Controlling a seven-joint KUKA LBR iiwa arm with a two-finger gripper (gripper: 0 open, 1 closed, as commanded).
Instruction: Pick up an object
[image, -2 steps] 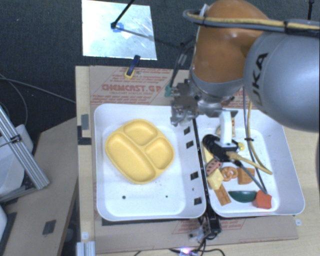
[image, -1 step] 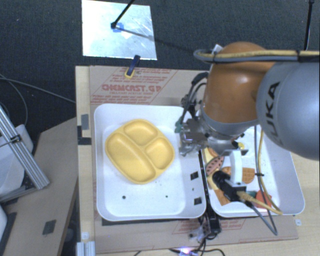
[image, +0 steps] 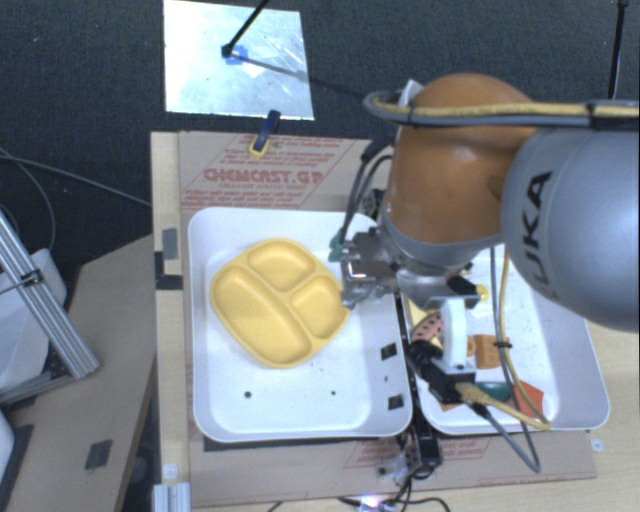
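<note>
- Two white bins are set side by side on the bench; the left bin (image: 290, 400) and the right bin (image: 575, 385) are kept shallow, presumably so that the arm (image: 470, 190) can reach in from above.
- One yellow divided plate (image: 275, 300), with three compartments, lies flat in the left bin, the likeliest thing to be picked.
- Several small items (image: 490, 355) are seen in the right bin, too hidden to be counted.
- The gripper (image: 358, 272) is held at the plate's right edge; whether it is open or closed cannot be told, and nothing is seen to be gripped.

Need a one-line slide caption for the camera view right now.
KUKA arm reaches over two white bins, its gripper beside a yellow divided tray in the left bin.
</note>
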